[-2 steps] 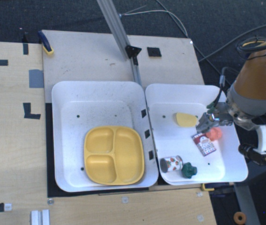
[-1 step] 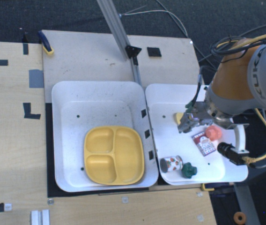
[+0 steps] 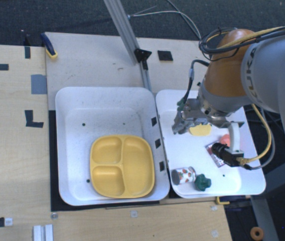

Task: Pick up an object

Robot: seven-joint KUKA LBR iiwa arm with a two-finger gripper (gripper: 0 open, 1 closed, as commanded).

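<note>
- Find a pale yellow rounded piece (image 3: pixel 201 130) lying flat on the floor of the right-hand white bin (image 3: pixel 250 185), in the middle of its rear half.
- Record the gripper (image 3: pixel 181 125) low over the same bin, just beside that piece on the view's left and close to the wall facing the neighbouring bin.
- Cannot tell from this slant whether the gripper is open or closed, nor whether it touches the yellow piece.
- Note a red-pink lump (image 3: pixel 225 139) near the yellow piece, toward the view's right and slightly nearer the front, partly hidden behind robot hardware.
- Note a crumpled packet (image 3: pixel 215 150), white and red with a dark patch, just in front of the red-pink lump; contact between the two cannot be judged.
- Log a small white can with red spots (image 3: pixel 183 175) lying on its side near the front wall, well apart from the gripper.
- Log a dark green lump (image 3: pixel 202 183) just beside the can, on the view's right.
- See the grey arm (image 3: pixel 270 69), with its orange band (image 3: pixel 228 72), reaching in from the view's right over the rear of that bin.
- Find in the left-hand white bin (image 3: pixel 62 134) a yellow plate with three compartments (image 3: pixel 122 165), lying flat in the front half, nearer the bin's right wall.
- Note on the bench an aluminium bar (image 3: pixel 118 19) slanting down toward the gap between the bins, a blue and yellow clamp (image 3: pixel 49 46) at the board's rear corner, and a black tape square (image 3: pixel 165 55).
</note>
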